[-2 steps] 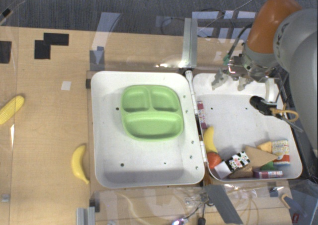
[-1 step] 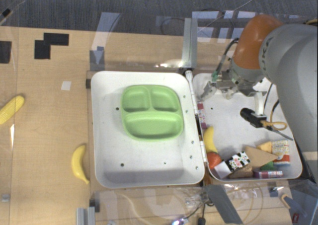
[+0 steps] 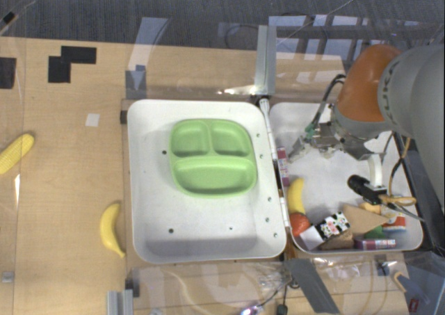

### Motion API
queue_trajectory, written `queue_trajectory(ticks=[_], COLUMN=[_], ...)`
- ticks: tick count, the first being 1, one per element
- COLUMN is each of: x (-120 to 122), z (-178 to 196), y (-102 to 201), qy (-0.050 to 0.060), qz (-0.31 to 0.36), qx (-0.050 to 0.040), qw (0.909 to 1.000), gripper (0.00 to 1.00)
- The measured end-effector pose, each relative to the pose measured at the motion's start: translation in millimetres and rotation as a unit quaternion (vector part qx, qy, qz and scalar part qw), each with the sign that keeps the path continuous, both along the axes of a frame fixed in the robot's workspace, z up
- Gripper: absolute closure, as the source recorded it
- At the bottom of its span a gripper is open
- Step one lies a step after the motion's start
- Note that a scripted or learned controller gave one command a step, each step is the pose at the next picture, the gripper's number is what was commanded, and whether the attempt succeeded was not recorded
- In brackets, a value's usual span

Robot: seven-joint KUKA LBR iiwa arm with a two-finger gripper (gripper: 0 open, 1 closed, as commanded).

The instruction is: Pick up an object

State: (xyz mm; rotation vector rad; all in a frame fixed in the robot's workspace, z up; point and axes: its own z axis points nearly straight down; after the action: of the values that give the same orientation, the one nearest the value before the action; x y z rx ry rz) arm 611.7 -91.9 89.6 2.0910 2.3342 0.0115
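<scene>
Fixed overhead cam, slanted down on both bins [image 3: 139, 167].

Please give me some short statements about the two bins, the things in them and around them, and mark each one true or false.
1. The green divided plate lies in the left bin. True.
2. A banana lies in the right bin, near its left wall. True.
3. The end effector is above the left bin. False: it is above the right bin, in its upper part.
4. Both bananas are inside bins. False: the second banana lies on the bench, left of the left bin.
5. The corn cob lies on the green plate. False: it lies on the bench at the far left.
</scene>
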Motion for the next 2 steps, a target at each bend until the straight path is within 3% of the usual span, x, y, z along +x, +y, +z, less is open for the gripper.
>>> queue_trajectory(ticks=[1, 2], x=[47.5, 21.2], z=[-1.6, 24.2], y=[-2.4, -58.5], qy=[0.000, 0.002], qz=[-0.019, -0.018], qx=[-0.0002, -0.0005], qw=[0.9998, 0.9998], gripper=[0.00, 0.00])
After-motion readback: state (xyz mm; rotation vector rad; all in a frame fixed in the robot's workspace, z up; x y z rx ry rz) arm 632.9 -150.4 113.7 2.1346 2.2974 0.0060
